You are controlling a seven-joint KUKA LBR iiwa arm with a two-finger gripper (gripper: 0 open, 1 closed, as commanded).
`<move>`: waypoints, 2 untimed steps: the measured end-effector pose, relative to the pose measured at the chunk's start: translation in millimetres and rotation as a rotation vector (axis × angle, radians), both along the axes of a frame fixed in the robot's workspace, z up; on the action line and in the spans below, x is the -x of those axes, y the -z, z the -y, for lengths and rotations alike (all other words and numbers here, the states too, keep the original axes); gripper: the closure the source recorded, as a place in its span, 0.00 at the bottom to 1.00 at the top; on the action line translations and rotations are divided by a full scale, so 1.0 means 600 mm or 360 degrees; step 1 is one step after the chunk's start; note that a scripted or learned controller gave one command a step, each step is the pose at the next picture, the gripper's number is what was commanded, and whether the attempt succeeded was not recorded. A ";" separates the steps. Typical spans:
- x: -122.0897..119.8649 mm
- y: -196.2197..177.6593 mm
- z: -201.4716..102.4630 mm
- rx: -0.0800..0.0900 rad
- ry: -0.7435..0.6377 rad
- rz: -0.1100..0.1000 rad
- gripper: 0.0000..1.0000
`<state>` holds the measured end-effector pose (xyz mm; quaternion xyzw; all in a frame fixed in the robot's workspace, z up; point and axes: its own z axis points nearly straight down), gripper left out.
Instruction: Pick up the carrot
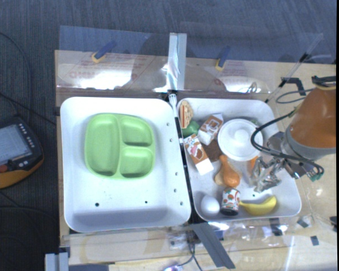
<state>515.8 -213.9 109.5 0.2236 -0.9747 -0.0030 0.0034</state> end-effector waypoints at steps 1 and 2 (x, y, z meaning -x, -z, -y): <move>-0.032 0.024 -0.143 0.0011 0.0558 0.0044 1.00; -0.008 -0.050 -0.089 0.0012 0.1028 0.0017 1.00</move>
